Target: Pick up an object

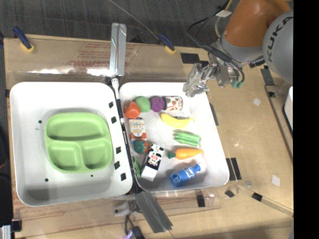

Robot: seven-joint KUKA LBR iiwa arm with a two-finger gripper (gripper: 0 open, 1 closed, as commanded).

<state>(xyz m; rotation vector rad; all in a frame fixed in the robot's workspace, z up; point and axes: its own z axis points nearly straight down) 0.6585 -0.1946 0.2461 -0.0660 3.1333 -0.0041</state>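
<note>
Claw blurry over right bin corner, can't tell if spread

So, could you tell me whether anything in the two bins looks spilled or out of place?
Nothing stands out. The toys lie loosely inside the right bin, and the green tray sits flat in the left bin.

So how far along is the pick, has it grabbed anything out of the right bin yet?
Nothing looks picked yet. The tool sits over the far right corner of the right bin, with nothing visible in it. The banana, carrot, blue bottle and the other toys lie on the bin floor. The green tray rests in the left bin. Descending, grasping and lifting all remain.
</note>
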